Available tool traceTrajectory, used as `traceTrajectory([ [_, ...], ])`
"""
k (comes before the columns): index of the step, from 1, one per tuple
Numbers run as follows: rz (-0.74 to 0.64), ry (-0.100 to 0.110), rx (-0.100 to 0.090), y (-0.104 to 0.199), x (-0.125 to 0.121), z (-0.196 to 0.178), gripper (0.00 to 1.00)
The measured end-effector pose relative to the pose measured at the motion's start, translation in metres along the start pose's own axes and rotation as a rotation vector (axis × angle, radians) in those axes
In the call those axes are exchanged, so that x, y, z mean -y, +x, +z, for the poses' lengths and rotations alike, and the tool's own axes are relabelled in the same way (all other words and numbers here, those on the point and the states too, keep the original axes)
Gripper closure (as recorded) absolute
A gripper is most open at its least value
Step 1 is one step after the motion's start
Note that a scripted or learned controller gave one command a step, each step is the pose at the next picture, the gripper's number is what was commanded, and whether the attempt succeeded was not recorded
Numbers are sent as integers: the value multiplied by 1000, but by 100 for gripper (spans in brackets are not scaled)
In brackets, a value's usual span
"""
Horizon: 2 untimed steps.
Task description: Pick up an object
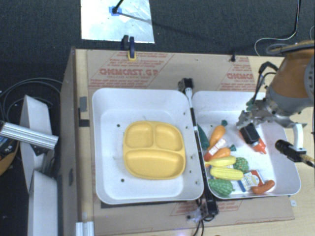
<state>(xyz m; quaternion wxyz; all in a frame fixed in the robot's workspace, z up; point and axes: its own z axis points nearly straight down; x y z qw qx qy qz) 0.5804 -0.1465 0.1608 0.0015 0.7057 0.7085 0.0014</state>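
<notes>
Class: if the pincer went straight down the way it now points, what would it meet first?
Probably the small orange-red toy just under the pincer, near the right bin's bare floor. Depth is unclear from this slanted view.

We see two bins side by side on the bench: the left bin [106, 132] holds a divided tray [154, 149] lying near its middle, and the right bin [285, 181] holds a heap of toy food in its near left part. In this heap a carrot [217, 134] lies at the far end, two corn cobs [224, 167] lie before it, a broccoli [241, 163] is just right of them, and a sausage [263, 187] lies nearest the front right. The gripper [249, 130] is over the far middle of the right bin, to the right of the carrot.
</notes>
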Motion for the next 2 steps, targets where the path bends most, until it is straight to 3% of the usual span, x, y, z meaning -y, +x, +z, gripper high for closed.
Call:
traceTrajectory([
  [1,0,0,-1,80,-31,-56,100],
  [2,-1,3,-1,120,-3,-69,100],
])
